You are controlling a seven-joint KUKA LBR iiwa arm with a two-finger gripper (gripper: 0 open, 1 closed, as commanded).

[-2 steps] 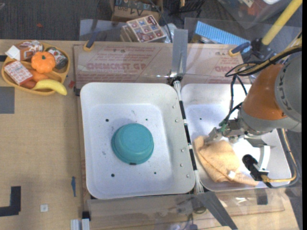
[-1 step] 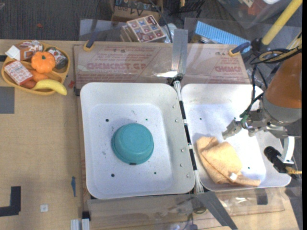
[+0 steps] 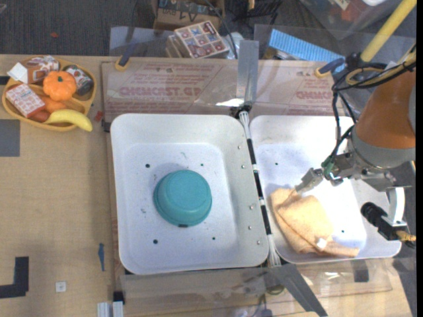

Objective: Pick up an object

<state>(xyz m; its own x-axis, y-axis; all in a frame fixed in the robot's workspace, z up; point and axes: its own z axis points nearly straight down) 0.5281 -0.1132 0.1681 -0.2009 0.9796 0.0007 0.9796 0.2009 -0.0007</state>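
Far left on the bench: a yellow bowl (image 3: 39, 121) with a small pumpkin (image 3: 59, 84) and banana (image 3: 69, 117). In the left bin (image 3: 125, 137), a teal bowl (image 3: 183, 197), upside down, near the middle. In the right bin (image 3: 277, 137), a tan cloth (image 3: 305, 222), crumpled near the front. Just above the cloth's upper edge, the gripper (image 3: 310, 179); whether spread or closed, cannot tell.

The arm (image 3: 390, 121) is a thick rounded body — orange on its broad upper band, grey below it toward the wrist. Black cables (image 3: 344, 111) loop loosely off its ten o'clock side and run down to the wrist. The gripper (image 3: 310, 180) is a slim pale metal piece with a small green spot at its base. A black knob-like part (image 3: 375, 216) sticks out at the arm's six o'clock.
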